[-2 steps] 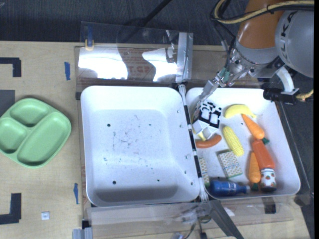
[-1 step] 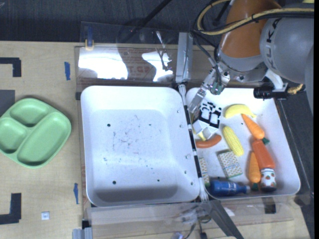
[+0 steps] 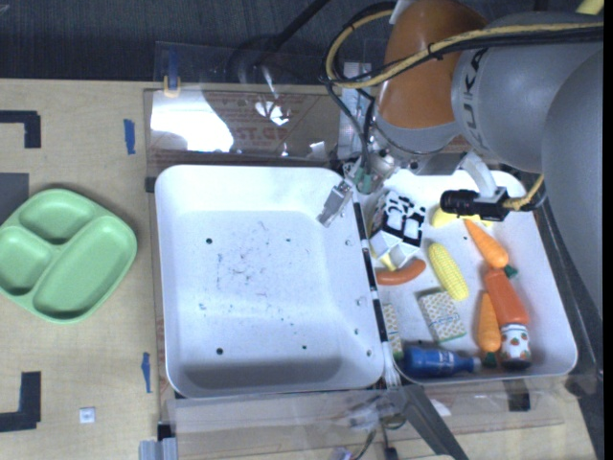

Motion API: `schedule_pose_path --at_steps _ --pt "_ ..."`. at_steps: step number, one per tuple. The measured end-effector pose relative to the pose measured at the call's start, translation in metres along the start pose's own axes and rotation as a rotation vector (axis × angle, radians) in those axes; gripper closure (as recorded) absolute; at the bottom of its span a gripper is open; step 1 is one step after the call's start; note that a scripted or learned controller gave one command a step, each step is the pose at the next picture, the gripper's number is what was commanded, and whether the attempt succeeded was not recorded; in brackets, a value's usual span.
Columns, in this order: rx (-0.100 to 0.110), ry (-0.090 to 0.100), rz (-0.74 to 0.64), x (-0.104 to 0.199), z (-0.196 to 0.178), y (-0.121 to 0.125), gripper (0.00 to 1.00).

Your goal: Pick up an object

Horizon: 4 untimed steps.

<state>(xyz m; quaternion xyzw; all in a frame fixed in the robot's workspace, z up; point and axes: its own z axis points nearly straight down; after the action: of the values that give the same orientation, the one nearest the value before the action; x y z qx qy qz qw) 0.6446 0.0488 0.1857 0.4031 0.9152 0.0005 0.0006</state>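
Right now I'm watching the jaws [image 3: 352,182] hanging over the divider between the two white bins, near the back; whether they're spread or pressed together I cannot tell. Candidates are lying in the right bin [image 3: 560,338]: a corn cob [image 3: 446,268], carrots [image 3: 488,241], a sausage [image 3: 399,273], a blue bottle [image 3: 436,360]. I'm judging the arm is positioned there to descend onto that pile.

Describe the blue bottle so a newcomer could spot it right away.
Look in the right-hand bin, the one holding the toys. Along its near wall lies the blue bottle, on its side, below the corn cob. It is the only blue item among orange and yellow ones.
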Motion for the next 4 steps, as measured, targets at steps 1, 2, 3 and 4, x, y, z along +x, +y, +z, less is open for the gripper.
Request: schedule_pose_path --at_steps 1,2,3,4 --pt "-0.002 -0.003 0.141 -0.045 -0.018 -0.050 0.00" --pt "-0.002 -0.004 -0.102 -0.144 0.093 -0.133 0.00" --pt "-0.002 -0.005 -0.121 -0.149 0.019 -0.199 0.00" --pt "-0.004 -0.006 -0.233 -0.174 0.098 -0.211 0.00"
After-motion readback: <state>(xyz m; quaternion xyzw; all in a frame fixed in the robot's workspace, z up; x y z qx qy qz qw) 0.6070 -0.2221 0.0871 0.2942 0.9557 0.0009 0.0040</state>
